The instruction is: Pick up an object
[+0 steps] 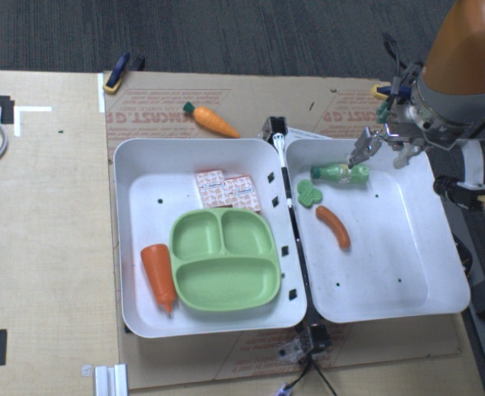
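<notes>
In the right bin (407,262), a green bottle (341,173) lies on its side near the far wall. A small green leaf-shaped piece (308,194) sits just left of it, and an orange sausage (333,225) lies nearer the front. My gripper (383,153) hovers over the bin's far right part, open, with nothing between its fingers. Its left fingertip (362,149) is just above and right of the bottle's end.
The left bin (131,221) holds a green divided plate (226,258), an orange carrot-like toy (158,277) and a patterned box (224,190). A toy carrot (212,120) lies on the cardboard behind the bins. A blue clip (117,71) sits at the far left.
</notes>
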Controlling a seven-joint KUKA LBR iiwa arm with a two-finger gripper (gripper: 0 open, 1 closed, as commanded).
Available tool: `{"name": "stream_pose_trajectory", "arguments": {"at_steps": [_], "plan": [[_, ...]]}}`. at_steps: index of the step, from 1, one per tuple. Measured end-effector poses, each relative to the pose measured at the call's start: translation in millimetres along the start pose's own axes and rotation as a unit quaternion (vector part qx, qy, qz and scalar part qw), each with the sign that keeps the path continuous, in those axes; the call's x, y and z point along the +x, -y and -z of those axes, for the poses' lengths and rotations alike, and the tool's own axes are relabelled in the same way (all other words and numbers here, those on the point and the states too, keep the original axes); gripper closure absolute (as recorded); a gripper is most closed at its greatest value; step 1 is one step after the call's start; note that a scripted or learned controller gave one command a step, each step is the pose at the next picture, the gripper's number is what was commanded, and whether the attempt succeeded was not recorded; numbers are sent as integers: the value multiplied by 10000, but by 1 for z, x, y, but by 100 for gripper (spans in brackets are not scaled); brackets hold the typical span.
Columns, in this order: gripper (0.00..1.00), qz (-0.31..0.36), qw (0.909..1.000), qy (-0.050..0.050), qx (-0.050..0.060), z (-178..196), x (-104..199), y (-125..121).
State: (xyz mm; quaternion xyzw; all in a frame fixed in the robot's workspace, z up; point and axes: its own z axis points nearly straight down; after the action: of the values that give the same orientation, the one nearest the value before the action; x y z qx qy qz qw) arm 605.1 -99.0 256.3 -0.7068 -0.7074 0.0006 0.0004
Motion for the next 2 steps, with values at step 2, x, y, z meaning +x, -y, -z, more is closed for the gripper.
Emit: {"name": "stream_pose_trajectory", "arguments": {"at_steps": [2], "plan": [[0, 1627, 9867, -3, -4, -164, -4, 50]]}}
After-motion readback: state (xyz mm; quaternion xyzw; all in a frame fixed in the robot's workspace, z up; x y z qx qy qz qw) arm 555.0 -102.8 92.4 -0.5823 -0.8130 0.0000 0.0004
